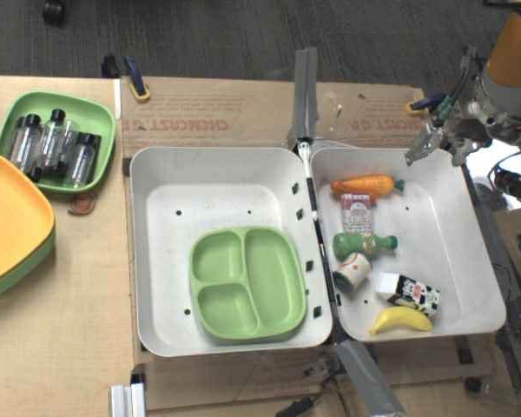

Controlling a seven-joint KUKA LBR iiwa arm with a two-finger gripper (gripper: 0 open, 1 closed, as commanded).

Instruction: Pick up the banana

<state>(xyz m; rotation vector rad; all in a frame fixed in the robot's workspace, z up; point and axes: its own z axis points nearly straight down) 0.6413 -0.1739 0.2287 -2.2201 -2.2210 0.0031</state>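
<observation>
Since the banana (400,321) lies at the near edge of the right bin (456,224), close to the near wall, I judge the pick has not begun. Its curve runs left to right, with the ends turned up toward the far side. A black-and-white carton (414,294) sits just beyond it, touching or nearly so, and a white cup (353,270) lies to its left. Farther off are a green bottle (362,245), a pink box (356,212) and a carrot (362,184).

My gripper (440,144) hangs over the far right corner of that bin, well apart from the banana; it carries nothing, and I see its fingers spread, though from this slant I cannot be sure how wide.

To do this well, I would bring it toward the near side, turn the wrist so the fingers straddle the banana across its narrow width, and come down at mid-length, clear of the carton. The near wall leaves little room, so a steep approach seems safer.

Beyond the bins, the cardboard (191,115) reads "CHEMCOZL", printed upside down. The pink box's label is too small to read. The left bin (156,233) holds a green tray (247,282).
</observation>
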